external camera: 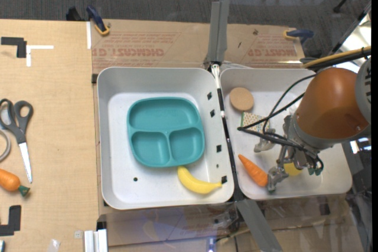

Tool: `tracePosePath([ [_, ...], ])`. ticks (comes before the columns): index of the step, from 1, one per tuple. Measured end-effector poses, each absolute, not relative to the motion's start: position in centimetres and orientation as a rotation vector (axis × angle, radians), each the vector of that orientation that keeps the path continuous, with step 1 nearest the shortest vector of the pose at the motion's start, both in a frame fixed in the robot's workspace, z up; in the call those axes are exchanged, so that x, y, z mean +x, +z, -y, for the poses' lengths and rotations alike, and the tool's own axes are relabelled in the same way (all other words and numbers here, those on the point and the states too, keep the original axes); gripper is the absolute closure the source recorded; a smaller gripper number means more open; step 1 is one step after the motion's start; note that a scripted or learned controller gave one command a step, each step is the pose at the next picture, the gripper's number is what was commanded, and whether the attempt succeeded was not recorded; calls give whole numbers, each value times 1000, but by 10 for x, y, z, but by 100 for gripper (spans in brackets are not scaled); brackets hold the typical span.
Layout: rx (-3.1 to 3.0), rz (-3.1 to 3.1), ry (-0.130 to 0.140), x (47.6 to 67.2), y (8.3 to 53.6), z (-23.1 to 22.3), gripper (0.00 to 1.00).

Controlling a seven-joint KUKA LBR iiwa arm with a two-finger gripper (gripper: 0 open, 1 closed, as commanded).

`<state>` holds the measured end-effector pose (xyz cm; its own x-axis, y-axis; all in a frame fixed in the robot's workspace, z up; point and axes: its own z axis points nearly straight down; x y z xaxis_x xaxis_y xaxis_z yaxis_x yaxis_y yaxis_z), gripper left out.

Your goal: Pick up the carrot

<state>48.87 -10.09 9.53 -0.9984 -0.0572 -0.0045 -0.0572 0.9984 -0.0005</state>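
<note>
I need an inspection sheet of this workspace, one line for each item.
Surface: two white bins side by side on a bench.
Job's things: carrot lying in the right bin, near its left wall.
Clutter: teal tray and banana in the left bin; round biscuit in the right bin.
Grippers: gripper low in the right bin, beside the carrot.
Cables: black cables at the wrist.
Surroundings: scissors and second carrot on the wooden bench.

Big glossy orange dome on the arm [331, 106], grey casing at its edge, thin black cables looping off it, and a metal gripper [277, 177] with yellow and green bits.
</note>
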Motion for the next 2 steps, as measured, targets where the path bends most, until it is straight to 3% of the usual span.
tracePosePath([
  [2, -57, -3138, 1, 486, 93, 97, 0],
])
